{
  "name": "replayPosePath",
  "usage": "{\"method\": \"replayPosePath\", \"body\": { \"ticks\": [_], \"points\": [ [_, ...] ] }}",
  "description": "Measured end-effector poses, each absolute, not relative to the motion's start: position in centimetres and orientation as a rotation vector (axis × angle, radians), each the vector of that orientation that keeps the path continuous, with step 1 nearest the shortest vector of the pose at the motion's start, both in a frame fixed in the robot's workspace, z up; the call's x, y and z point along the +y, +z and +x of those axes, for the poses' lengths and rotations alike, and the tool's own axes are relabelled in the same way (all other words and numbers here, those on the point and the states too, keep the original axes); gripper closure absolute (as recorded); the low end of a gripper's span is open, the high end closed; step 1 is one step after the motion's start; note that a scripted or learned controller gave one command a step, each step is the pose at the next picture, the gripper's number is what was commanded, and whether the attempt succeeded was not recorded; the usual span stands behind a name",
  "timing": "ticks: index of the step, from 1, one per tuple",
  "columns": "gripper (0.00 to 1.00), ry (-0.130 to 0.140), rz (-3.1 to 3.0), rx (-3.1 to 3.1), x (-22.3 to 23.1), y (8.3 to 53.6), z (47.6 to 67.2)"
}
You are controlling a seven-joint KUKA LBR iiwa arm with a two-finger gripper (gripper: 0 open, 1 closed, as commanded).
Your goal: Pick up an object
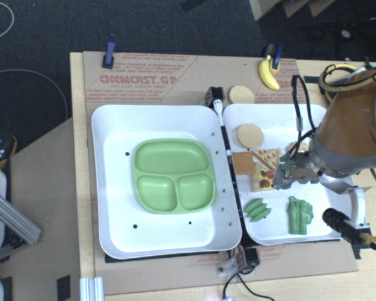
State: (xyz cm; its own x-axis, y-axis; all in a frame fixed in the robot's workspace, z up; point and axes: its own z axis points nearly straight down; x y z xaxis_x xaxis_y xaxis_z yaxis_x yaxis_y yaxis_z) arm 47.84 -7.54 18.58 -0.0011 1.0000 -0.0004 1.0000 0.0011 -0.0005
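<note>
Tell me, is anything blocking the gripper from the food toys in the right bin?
Nothing visible does. The gripper hovers right over the flat pizza-slice toy, with the brown square toy beside it.

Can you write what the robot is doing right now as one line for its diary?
stage: reaching | gripper: low over right bin, by pizza slice | held: cannot tell | green plate: in left bin
</note>
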Motion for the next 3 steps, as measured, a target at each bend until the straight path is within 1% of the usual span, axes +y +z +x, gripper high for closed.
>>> {"method": "replayPosePath", "body": {
  "ticks": [1,2,3],
  "points": [
    [1.00,-0.007,-2.220,-2.230,-2.4,28.8,48.0],
    [1.00,0.003,-2.220,-2.217,-2.0,21.7,47.9],
    [1.00,0.001,-2.230,-2.217,-10.9,21.3,47.9]
  ]
}}
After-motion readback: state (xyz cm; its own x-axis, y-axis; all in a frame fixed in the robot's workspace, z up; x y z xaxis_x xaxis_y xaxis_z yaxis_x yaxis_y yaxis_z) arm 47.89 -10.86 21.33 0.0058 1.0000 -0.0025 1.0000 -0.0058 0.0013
